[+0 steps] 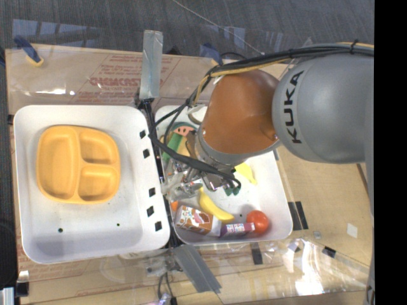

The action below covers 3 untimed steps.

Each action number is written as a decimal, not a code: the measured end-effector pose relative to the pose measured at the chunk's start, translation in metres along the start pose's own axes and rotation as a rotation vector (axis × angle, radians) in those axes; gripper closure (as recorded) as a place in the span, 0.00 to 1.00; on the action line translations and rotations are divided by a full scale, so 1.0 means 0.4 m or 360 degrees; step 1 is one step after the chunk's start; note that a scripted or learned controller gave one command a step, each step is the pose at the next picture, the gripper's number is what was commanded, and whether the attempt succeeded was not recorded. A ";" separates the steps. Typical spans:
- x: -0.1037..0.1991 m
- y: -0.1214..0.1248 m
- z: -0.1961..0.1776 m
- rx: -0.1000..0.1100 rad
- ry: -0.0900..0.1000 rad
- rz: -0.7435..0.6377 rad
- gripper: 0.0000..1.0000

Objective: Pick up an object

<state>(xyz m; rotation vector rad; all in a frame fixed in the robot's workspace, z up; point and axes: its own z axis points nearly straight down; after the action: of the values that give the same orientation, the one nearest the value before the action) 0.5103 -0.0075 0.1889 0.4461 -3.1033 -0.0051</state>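
My gripper [186, 182] reaches down into the left part of the right bin [281, 203], under the arm's orange band. Its metal parts sit among cluttered items, just above a yellow banana [215, 207]. A bottle with a brown and white label [202, 222] lies along the bin's front wall, with a red tomato [257, 222] at its right end. A yellow item [245, 172] shows to the right of the wrist, and a green item [174, 147] lies to the upper left. The arm hides much of the bin.
The left bin [38, 234] holds a yellow divided plate [77, 163]. A grey tape strip [151, 65] runs back from the seam between the bins. Cardboard lies beneath both bins, and black cables [286, 56] arch over the arm.
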 end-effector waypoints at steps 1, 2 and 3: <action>-0.178 0.013 -0.154 0.0009 -0.0020 0.0085 1.00; -0.162 0.353 0.064 0.0001 -0.0003 0.0204 1.00; -0.226 0.387 -0.121 0.0005 -0.0021 0.0299 1.00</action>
<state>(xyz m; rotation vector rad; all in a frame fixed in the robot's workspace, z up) 0.5536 0.1663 0.2374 0.1533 -3.1444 -0.0021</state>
